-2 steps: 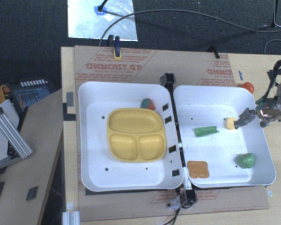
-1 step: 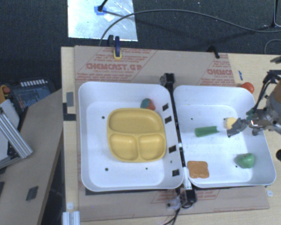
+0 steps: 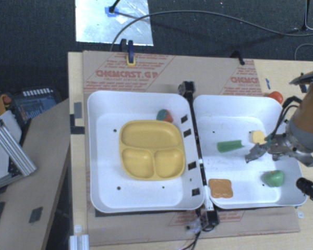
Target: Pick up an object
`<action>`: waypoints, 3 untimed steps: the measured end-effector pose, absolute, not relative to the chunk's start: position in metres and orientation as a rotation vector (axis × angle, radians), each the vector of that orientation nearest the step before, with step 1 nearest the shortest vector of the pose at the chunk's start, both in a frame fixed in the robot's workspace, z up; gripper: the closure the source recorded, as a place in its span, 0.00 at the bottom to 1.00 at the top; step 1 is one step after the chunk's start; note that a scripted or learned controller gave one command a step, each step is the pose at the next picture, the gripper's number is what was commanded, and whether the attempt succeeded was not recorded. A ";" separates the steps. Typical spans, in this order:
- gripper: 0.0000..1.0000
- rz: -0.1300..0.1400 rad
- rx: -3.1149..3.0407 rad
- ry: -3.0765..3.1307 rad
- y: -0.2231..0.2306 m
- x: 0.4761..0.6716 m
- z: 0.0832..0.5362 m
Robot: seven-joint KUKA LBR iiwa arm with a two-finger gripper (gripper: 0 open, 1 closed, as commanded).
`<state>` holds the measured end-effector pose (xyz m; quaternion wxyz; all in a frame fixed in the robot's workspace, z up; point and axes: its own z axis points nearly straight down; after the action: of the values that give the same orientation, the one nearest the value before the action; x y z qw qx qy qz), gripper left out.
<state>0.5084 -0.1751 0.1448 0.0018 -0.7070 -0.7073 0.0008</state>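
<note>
My gripper (image 3: 254, 153) hangs over the right bin (image 3: 235, 116), reaching in from the right edge. It sits just right of a green cylinder (image 3: 229, 146) and just below a small yellow piece (image 3: 258, 136). A green lump (image 3: 274, 178) lies below the gripper near the bin's right wall. An orange-brown square (image 3: 220, 188) rests at the bin's front left corner. Nothing shows as held.
The left bin (image 3: 101, 139) holds a yellow divided plate (image 3: 151, 149) and a small red-and-green ball (image 3: 165, 115) at its far right. A black divider (image 3: 193, 139) runs between the bins. A red object (image 3: 275, 95) sits behind the right bin.
</note>
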 end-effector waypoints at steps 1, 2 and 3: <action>0.00 0.001 -2.219 -2.220 -0.166 0.511 0.098; 1.00 -0.002 -2.224 -2.223 -0.168 0.513 0.111; 1.00 -0.006 -2.221 -2.232 -0.161 0.512 0.172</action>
<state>0.5123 -0.1606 0.1719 -0.0034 -0.7054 -0.7088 -0.0020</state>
